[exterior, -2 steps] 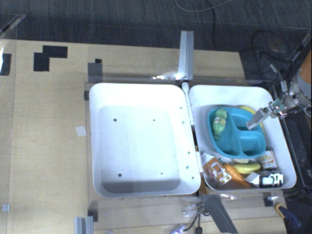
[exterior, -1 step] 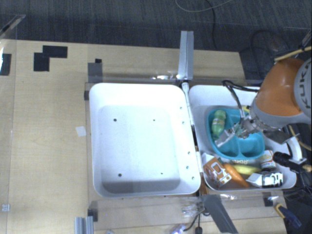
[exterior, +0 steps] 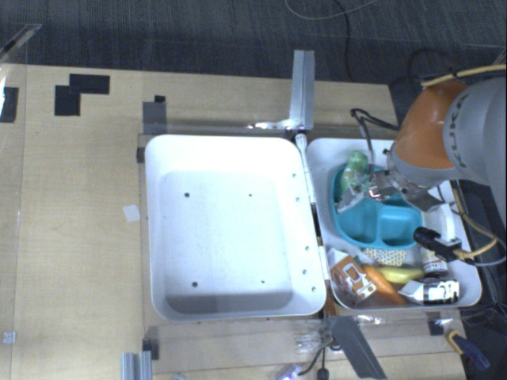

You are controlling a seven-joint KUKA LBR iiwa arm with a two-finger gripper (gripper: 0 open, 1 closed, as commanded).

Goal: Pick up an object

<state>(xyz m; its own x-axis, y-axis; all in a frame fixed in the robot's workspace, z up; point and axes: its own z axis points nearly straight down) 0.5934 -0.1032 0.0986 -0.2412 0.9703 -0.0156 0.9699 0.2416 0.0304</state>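
The arm reaches in over the right bin [exterior: 474, 290], its hand [exterior: 379, 187] low among the clutter at the back of a blue plastic dish [exterior: 379, 222]; whether it grips anything I cannot tell, since the wrist hides its tips. The dish sits mid-bin, with a green packet [exterior: 356, 165] behind it and a banana [exterior: 396, 275], a carrot-like orange piece [exterior: 379, 286] and a brown snack pack [exterior: 351, 279] in front. The dish looks light, rigid and somewhat slick; its thin rim seems the best hold. The left bin [exterior: 158, 228] lies beside it on the tabletop [exterior: 71, 236].
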